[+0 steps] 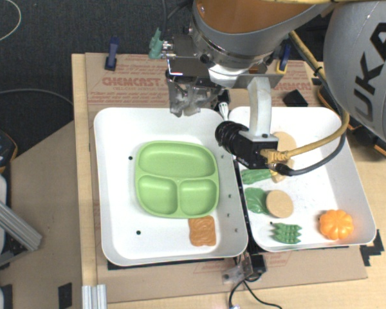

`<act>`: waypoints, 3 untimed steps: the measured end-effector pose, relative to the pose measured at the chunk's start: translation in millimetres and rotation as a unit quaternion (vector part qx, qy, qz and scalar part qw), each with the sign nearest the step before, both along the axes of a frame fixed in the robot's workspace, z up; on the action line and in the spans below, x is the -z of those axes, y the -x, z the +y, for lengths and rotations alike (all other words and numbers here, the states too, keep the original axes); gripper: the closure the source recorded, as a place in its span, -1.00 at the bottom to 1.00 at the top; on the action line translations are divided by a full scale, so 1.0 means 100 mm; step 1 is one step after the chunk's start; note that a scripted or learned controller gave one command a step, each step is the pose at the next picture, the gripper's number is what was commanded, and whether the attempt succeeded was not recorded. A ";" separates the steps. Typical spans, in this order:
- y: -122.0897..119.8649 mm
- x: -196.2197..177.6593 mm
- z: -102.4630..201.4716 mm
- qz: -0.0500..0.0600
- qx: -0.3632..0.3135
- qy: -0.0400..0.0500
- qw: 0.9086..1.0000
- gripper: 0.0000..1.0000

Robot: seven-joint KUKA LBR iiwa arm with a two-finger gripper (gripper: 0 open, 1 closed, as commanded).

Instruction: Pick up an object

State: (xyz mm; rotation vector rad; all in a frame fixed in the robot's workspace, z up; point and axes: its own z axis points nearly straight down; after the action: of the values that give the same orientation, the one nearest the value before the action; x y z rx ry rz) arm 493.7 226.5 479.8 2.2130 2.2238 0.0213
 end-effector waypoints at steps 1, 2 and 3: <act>0.08 2.13 -0.29 0.015 0.004 0.007 1.000 1.00; 0.09 0.45 -0.13 -0.003 0.000 -0.001 1.000 1.00; 0.14 0.45 -1.00 0.007 0.007 0.004 1.000 1.00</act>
State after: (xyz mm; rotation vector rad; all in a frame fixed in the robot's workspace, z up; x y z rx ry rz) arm 479.3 126.1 435.2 2.2309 2.2116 -0.0027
